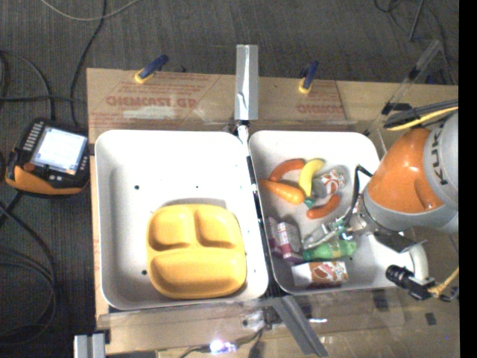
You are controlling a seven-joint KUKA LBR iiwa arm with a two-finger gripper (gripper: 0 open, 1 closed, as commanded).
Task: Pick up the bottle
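A small clear bottle (283, 239) with a pink label lies on its side at the left of the right bin (373, 151), close to the divider. My gripper (333, 232) is down in the same bin, to the bottle's right, just above a green packet (328, 250). The grey and orange arm (406, 185) reaches in from the right and hides the bin's right side. I see nothing held in the gripper.
An orange carrot (284, 192), a banana (309, 174), a can (332, 180) and a red chili (323, 209) lie at the back of the right bin. A white and red box (320, 273) sits at its front. The left bin (119, 192) holds a yellow divided tray (197, 250).
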